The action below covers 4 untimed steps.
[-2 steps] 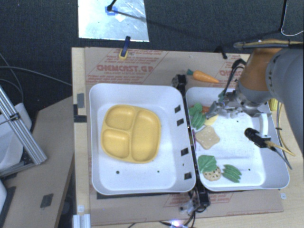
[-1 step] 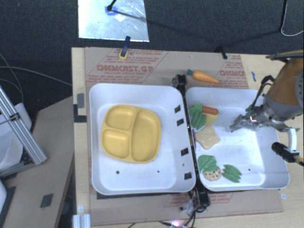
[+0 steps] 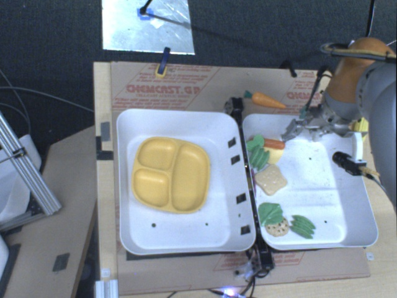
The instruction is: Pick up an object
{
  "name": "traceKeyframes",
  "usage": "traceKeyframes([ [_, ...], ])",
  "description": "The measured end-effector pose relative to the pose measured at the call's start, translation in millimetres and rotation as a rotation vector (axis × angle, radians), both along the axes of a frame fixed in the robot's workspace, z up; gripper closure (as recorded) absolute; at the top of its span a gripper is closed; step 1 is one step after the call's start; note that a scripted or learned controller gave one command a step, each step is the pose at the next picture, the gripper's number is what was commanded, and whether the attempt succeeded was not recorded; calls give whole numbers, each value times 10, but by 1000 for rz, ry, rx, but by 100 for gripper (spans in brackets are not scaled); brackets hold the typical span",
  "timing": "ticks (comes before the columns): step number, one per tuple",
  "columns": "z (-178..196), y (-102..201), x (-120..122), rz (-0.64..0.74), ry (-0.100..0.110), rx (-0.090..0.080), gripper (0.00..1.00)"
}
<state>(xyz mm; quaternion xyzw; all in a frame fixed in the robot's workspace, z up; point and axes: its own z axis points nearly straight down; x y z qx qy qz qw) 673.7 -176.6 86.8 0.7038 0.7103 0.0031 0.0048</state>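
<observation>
White plastic forms two shallow bins set side by side on a cardboard-covered bench. In the left bin a yellow divided plate is seen lying flat near the middle, with three compartments facing up.

In the right bin several small toy foods are gathered along the left wall. A green leafy piece lies at the upper left, with a red-orange piece touching its upper right edge and a pale yellow piece just below that. A tan cracker rests below them, tilted. Nearer the front, a second green leafy piece is seen with a spotted cookie touching its lower edge, and green pea pods lie just beside these to the right. A toy carrot is placed outside the bins, on the cardboard behind the right bin.

The grey arm with its orange band is extended in from the right, over the back of the right bin. The gripper is held low at the bin's upper left part, close to the red-orange piece. Whether it is apart or together cannot be told, and nothing can be made out held in it.

A blue and yellow clip is fixed at the back edge of the bench, below a shiny metal sheet.
</observation>
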Motion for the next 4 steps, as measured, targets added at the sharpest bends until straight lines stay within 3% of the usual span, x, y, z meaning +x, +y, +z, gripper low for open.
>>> traceKeyframes([
  [1, -29, 404, -1537, -11, 22, 7, 0],
  [2, -23, 862, -1160, -4, 8, 2, 0],
  [3, 85, 851, -1161, -6, 8, 3, 100],
  [4, 1010, 1497, -958, -2, 6, 2, 100],
])
